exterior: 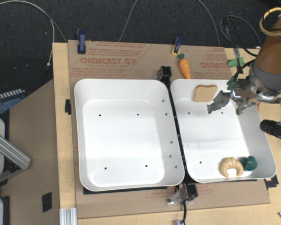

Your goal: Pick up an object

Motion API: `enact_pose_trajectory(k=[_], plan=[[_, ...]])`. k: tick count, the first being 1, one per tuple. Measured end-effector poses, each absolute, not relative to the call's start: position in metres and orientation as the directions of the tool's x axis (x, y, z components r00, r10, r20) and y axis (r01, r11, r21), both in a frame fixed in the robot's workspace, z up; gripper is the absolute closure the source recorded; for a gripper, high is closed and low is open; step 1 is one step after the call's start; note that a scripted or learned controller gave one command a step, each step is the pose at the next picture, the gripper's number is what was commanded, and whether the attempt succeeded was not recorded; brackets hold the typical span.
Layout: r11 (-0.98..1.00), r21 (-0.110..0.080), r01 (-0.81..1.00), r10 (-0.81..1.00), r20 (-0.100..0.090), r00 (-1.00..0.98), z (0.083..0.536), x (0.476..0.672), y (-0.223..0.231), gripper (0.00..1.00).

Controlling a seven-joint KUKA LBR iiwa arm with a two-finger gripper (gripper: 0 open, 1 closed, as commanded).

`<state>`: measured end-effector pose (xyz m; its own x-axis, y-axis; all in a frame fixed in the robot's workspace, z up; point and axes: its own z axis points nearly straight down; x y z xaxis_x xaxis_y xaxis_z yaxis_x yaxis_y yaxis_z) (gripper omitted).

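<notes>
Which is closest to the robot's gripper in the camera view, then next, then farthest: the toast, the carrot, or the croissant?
From the gripper:
1. Toast, just left of it, at the right bin's top edge.
2. Carrot, up-left, outside the bins on the board.
3. Croissant, down at the right bin's bottom.

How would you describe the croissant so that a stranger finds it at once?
Look at the right bin, at its near corner on the arm's side. The croissant lies there, a pale tan curved roll. It touches a dark green object, while the flat toast slice lies at the far end.
</notes>
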<state>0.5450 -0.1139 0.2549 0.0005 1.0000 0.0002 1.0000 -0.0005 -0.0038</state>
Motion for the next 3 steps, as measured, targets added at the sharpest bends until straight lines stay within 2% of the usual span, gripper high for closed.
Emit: enact_pose_trajectory(k=[1,3], plan=[[0.000,0.001,1.000,1.000,0.000,0.000,0.257,0.546,-0.114,0.00],[0.000,-0.005,1.000,1.000,0.001,0.000,0.145,0.553,-0.110,0.00]])
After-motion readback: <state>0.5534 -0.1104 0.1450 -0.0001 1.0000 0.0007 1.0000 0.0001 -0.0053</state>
